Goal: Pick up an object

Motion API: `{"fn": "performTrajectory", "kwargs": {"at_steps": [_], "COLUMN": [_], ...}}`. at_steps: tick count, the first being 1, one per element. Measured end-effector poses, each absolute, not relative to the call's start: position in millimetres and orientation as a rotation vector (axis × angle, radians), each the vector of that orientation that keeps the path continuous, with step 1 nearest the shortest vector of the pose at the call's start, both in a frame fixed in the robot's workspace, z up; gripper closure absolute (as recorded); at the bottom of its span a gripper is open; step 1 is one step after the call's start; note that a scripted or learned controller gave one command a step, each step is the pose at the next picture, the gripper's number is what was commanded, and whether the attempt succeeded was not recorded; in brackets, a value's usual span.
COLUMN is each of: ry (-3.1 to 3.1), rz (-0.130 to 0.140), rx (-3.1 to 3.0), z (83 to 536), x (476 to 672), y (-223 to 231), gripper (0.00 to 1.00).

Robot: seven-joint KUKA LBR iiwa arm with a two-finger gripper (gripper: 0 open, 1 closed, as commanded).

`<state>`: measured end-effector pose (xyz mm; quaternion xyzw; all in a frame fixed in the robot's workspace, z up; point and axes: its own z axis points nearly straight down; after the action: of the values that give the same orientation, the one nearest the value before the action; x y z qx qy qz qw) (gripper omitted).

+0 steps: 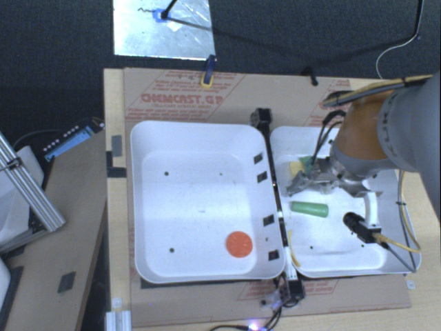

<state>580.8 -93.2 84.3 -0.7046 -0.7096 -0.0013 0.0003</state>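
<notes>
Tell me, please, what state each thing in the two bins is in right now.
orange disc: lying flat near the front of the left bin, untouched.
green cylinder: lying on its side in the right bin, not lifted.
yellow object: in the right bin, partly hidden by the gripper.
gripper: low over the right bin, between the yellow object and the green cylinder.

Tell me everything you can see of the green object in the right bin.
The green cylinder is short, smooth and plain, maybe plastic or foam. It lies on its side on the floor of the right bin, near its inner wall. The gripper hangs close beside it; whether they touch cannot be told.
</notes>
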Motion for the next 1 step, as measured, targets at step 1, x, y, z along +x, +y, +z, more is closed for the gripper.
{"fn": "performTrajectory", "kwargs": {"at_steps": [1], "ry": [-2.228], "rz": [-0.004], "rx": [-2.218], "z": [95.5], "x": [581.2], "y": [-96.4], "gripper": [1.0]}}
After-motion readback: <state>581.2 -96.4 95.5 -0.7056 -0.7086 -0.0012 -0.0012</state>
